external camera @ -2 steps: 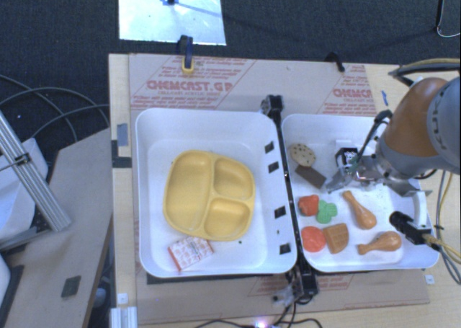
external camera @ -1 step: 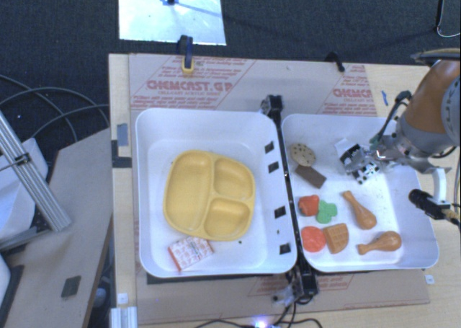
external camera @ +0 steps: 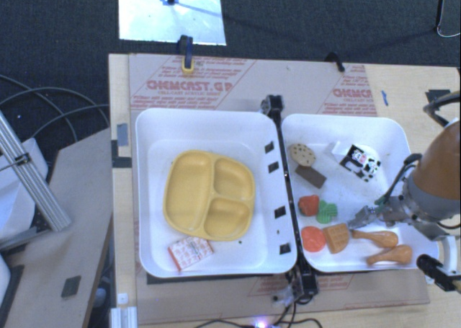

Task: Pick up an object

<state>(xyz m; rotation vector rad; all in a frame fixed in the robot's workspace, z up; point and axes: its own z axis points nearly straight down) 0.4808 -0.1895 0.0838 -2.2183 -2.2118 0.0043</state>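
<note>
The right bin [external camera: 338, 119] holds several toy foods. A speckled cookie [external camera: 302, 153] and a brown block [external camera: 310, 175] lie at its left. A white cube with black spots [external camera: 360, 161] sits further back. A red piece [external camera: 309, 205] and a green piece [external camera: 328, 212] touch each other. In front of them lie an orange disc [external camera: 312, 238], a tan waffle square [external camera: 336, 238] and two drumsticks [external camera: 376, 237] [external camera: 391, 255]. My gripper [external camera: 362, 216] reaches in from the right and hangs low just above the thin end of the upper drumstick, right of the green piece.
The left bin [external camera: 209, 114] holds a yellow divided plate [external camera: 209, 194] and a small red-and-white packet [external camera: 190, 251] near its front wall. A black divider bar [external camera: 284, 175] runs between the bins. The arm's body covers the right bin's right side.
</note>
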